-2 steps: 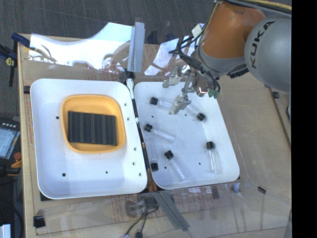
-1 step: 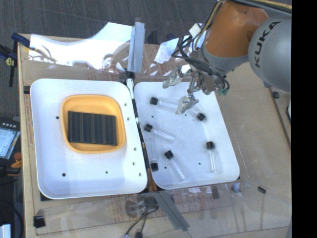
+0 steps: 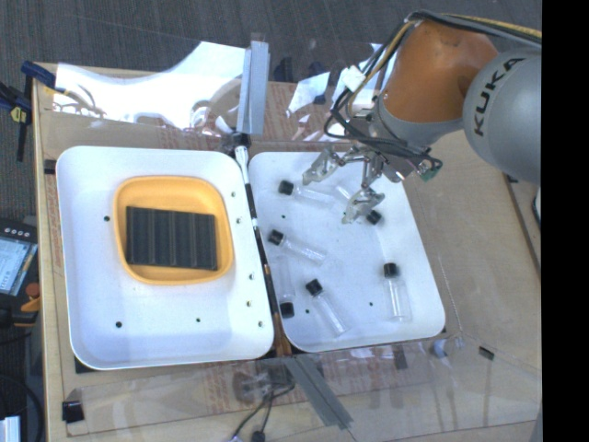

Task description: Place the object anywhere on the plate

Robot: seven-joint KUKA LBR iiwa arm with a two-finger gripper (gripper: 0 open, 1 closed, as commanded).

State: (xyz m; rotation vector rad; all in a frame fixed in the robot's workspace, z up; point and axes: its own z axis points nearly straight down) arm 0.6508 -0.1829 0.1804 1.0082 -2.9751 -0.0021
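A yellow plate with a dark ribbed insert lies in the left bin. Several clear vials with black caps lie scattered in the right bin, among them one near the right wall, one toward the front and one at the left. My gripper hangs over the far part of the right bin, open, its fingers spread. One fingertip is close to a black-capped vial. I see nothing held between the fingers.
A raised divider separates the two bins. Cables and white packaging lie behind the bins. The grey and orange arm reaches in from the upper right, over the right bin's far corner.
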